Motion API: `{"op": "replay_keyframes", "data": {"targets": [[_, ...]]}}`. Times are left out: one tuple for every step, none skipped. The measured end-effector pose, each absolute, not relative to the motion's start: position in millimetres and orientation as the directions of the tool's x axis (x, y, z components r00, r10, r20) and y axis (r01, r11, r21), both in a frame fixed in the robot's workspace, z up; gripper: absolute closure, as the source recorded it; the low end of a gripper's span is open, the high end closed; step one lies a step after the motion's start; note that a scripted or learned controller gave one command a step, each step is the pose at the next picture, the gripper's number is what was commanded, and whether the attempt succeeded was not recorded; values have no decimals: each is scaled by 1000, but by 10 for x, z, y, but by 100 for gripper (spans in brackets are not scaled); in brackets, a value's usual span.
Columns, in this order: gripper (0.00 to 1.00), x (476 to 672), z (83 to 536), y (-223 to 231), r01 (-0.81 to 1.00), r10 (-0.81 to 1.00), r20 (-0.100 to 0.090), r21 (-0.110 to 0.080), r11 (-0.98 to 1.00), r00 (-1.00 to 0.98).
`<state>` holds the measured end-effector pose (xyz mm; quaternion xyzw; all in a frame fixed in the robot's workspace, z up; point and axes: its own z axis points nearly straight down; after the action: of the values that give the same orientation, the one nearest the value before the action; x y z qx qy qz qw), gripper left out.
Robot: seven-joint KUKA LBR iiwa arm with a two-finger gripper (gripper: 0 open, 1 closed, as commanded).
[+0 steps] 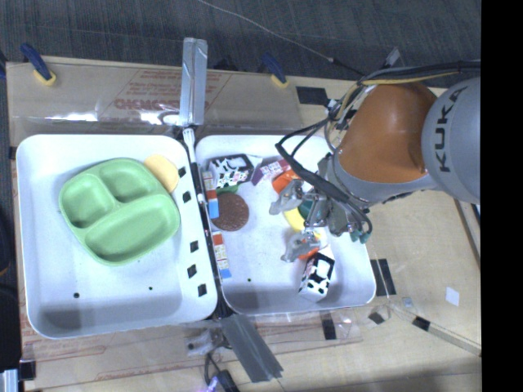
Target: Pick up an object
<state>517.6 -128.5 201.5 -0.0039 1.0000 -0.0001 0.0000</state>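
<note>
Your gripper (304, 243) sat low over the right bin (253, 288), its metal fingers angled down toward the bin's right side. I could not tell whether those fingers were apart or together; cables and wrist hardware crowded them, and no object was visibly between them.

You had 2 white bins on the bench. The left bin (49, 300) held a green divided tray (120, 209) with a yellow sponge-like piece (163, 170) at its upper right corner, against the divider.

The right bin held the candidates for the task:
- a black-and-white cow-patterned block (315, 276), just below the gripper and closest to it;
- a yellow object (293, 217) and an orange object (283, 182), partly hidden under the wrist;
- a brown disc (232, 212), near the divider;
- a second black-and-white patterned item (228, 172), above the disc;
- a small blue piece (213, 208), beside the disc.

My judgement: the arm was placed over the cluttered right half because most small items lay there. The cow-patterned block appeared the likeliest target, given its position. You should treat the pick as unconfirmed. The crowding near the yellow object risked a glancing contact instead of a clean grasp.
</note>
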Motion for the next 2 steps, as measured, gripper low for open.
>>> {"op": "replay_keyframes", "data": {"targets": [[0,5561,933,-1650,55,55,-2,0,998,-998],[100,5576,1038,-1618,45,45,-3,0,999,-999]]}}
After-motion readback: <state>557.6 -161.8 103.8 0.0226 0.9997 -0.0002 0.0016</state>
